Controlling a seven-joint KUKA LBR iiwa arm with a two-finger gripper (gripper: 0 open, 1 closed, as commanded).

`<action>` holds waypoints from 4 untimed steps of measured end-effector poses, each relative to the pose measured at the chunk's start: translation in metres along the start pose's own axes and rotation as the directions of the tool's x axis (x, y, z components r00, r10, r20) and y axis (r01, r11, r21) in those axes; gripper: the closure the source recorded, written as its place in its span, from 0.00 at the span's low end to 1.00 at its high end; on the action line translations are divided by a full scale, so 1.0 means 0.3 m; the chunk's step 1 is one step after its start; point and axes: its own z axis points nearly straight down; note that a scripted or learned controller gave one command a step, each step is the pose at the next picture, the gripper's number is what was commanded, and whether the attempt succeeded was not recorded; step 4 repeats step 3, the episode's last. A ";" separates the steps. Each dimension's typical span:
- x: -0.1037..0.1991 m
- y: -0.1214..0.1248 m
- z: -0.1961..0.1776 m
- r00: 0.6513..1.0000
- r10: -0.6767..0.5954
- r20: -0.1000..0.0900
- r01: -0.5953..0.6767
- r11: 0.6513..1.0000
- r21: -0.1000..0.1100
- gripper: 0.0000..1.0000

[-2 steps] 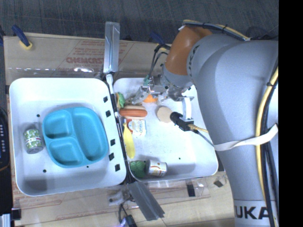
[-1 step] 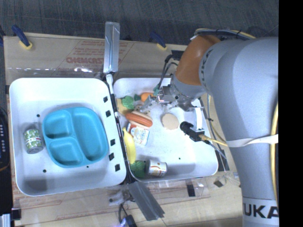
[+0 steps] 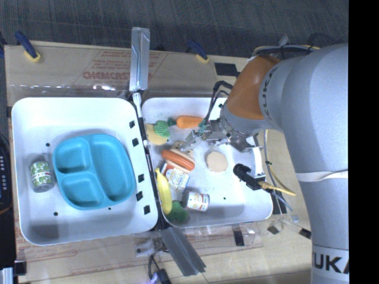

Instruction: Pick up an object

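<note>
White plastic forms both shallow bins on the bench [image 3: 71, 70]. The left bin [image 3: 23, 123] carries a blue divided tray [image 3: 92, 170] in its middle and a small green-labelled can [image 3: 40, 174] lying near its left wall. The right bin [image 3: 260, 209] is crowded: a carrot [image 3: 189, 122] near the far wall, a yellow and green toy vegetable [image 3: 158, 132] beside the dividing wall, a hot dog [image 3: 178, 158], a small carton [image 3: 177, 178], a banana [image 3: 164, 193] along the left wall, a little jar [image 3: 197, 201] on its side, a dark green piece [image 3: 177, 215] at the near corner, and a round tan cookie [image 3: 217, 161]. The grey arm [image 3: 308, 111] with its orange band [image 3: 249, 90] reaches in from the right, and the gripper [image 3: 204, 134] hangs low over the bin's middle. It sits between the carrot and the hot dog, with the cookie just beside it toward the near side. Whether its fingers are open or closed cannot be told, and nothing shows between them
</note>
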 end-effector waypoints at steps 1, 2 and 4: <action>0.079 -0.127 -0.002 0.991 -0.134 0.002 0.134 0.991 -0.003 0.00; 0.133 -0.312 -0.003 0.992 -0.124 0.001 0.124 0.992 -0.005 0.00; 0.118 -0.211 0.001 0.988 -0.154 -0.001 0.154 0.988 0.001 0.00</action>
